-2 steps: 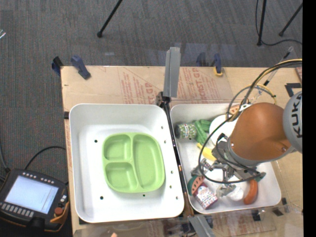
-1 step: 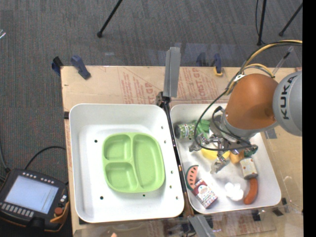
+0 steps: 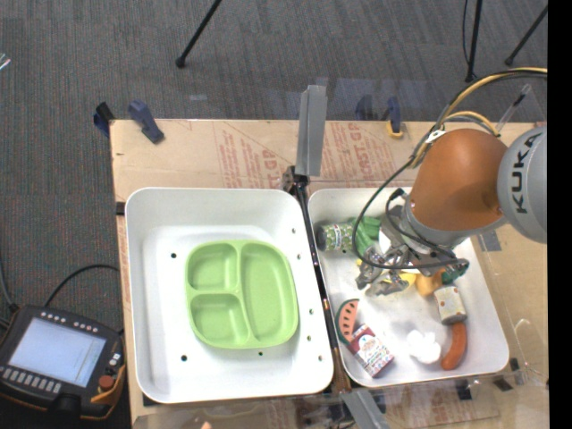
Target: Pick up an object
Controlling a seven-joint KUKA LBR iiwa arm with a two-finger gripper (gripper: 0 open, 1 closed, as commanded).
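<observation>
Camera view, from above at a slant: two shallow white bins side by side on a cardboard-covered bench. In the left bin, a green divided plate with three compartments, lying flat near the middle. In the right bin, a scatter of small objects: a green-labelled can on its side near the far left corner, a watermelon-slice toy by the left wall, a small red-and-white carton just beside it toward the near edge, a white lump near the front, an orange sausage-shaped piece at the right, a grey-and-brown block touching its upper end, and a yellow piece partly hidden under the tool. Reaching in from the right, the grey arm with orange band, wrist over the right bin. Gripper low over the bin's middle, just left of the yellow piece; jaws too tangled in metal and cable to judge apart or together, nothing plainly held. Off the bench at lower left, a teach pendant on the carpet.
</observation>
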